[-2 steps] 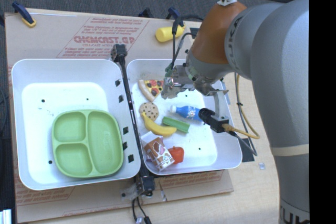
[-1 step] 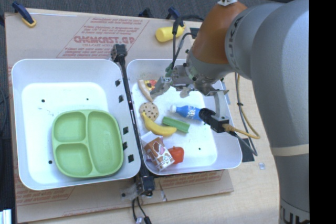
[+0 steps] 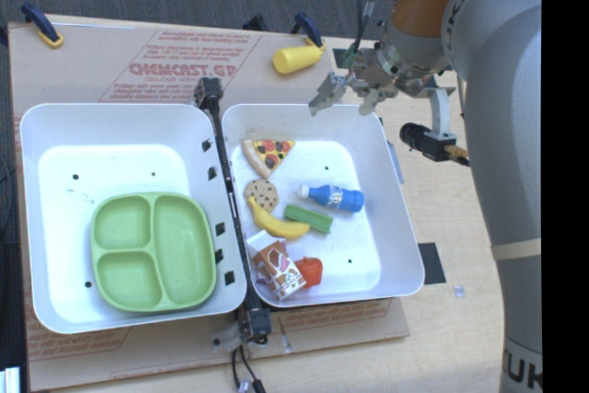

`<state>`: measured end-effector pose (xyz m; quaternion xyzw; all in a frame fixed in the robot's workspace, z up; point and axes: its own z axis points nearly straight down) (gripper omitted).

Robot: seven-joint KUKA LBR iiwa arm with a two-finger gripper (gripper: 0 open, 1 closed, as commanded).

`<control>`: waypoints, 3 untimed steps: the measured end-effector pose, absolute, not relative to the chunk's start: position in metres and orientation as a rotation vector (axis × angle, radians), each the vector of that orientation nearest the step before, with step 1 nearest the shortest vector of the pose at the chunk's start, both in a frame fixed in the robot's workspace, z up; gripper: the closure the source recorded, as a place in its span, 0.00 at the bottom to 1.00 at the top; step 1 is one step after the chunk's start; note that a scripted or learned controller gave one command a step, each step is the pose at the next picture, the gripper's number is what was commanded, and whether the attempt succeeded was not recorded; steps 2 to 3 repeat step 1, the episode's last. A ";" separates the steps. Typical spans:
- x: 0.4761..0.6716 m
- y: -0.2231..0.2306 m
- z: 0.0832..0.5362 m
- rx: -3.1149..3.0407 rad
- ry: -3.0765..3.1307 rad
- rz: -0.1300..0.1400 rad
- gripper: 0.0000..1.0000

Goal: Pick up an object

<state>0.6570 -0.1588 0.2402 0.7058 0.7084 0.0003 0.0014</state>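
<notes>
My gripper (image 3: 348,98) hangs over the back rim of the right bin (image 3: 391,198), open, with nothing between its fingers. Below it in that bin lie a pizza slice (image 3: 267,153), a cookie (image 3: 261,194), a banana (image 3: 276,223), a green stick (image 3: 308,218), a blue bottle (image 3: 334,196), a brown-and-white carton (image 3: 278,270) and a red piece (image 3: 310,271). All of them lie apart from the gripper, toward the bin's left and front.
The left bin (image 3: 55,161) holds a green divided plate (image 3: 153,250). A yellow object (image 3: 296,58) lies on the cardboard behind the right bin, left of the gripper. Blue clamps (image 3: 41,25) sit at the bench's back edge. The arm fills the right side.
</notes>
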 end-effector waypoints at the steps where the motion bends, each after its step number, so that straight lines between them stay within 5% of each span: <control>1: 0.637 -0.115 0.345 2.213 2.227 0.003 0.00; 3: 0.637 -0.115 0.345 2.213 2.227 0.003 0.00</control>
